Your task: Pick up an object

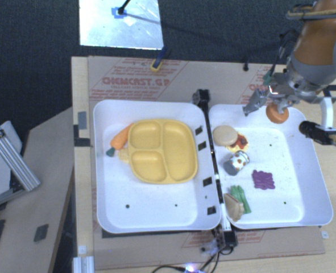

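Orange disc [278,114] sits at twelve o'clock in my right bin [312,169], just under the hand [270,98]; I can't tell its finger state, and the rim could block a grasp

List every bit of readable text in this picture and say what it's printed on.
Red print on the cardboard sheet under the bins, behind the left bin: a large word, too blurred to read with confidence, with smaller illegible lines above and below it.
More red print on the cardboard behind the right bin, near the arm: illegible.
Red print on the cardboard's front edge: illegible.
No text on the toys or yellow tray.
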You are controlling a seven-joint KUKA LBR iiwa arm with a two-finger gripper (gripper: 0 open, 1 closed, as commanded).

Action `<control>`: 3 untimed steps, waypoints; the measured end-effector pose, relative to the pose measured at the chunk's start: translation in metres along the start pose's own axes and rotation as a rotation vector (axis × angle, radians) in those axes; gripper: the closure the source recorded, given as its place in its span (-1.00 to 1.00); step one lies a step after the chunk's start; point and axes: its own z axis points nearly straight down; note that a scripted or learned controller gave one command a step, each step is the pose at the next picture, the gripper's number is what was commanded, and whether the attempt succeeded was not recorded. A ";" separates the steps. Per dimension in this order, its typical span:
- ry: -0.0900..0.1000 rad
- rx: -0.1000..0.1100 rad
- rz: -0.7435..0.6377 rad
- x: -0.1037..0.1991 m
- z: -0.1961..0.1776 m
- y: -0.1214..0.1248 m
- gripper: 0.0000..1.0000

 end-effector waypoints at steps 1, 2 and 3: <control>-0.001 -0.011 -0.002 0.000 -0.006 0.002 -1.00; 0.000 -0.006 -0.001 0.008 0.053 0.000 -1.00; 0.000 -0.006 0.000 0.004 0.096 -0.001 -1.00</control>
